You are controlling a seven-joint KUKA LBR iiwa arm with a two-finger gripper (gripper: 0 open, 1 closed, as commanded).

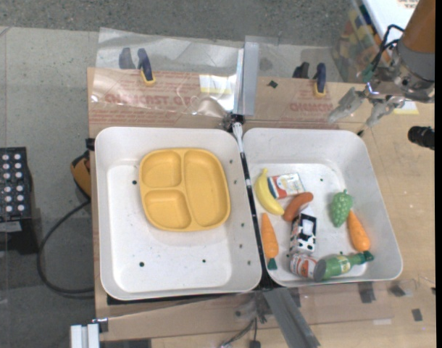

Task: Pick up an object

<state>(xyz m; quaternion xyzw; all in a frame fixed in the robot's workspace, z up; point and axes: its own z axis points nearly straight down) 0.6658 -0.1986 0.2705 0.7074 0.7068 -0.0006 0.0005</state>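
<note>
Overhead, spread tool (366, 106) beyond toy-filled bin (373, 167)

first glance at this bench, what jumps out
The yellow divided plate stands out most, lying alone in the left bin. Next comes the cluster of toy food in the right bin: a banana, two carrots, green grapes and a green bottle near the front wall. The gripper hangs open above the bench past the right bin's far corner, holding nothing.
</note>
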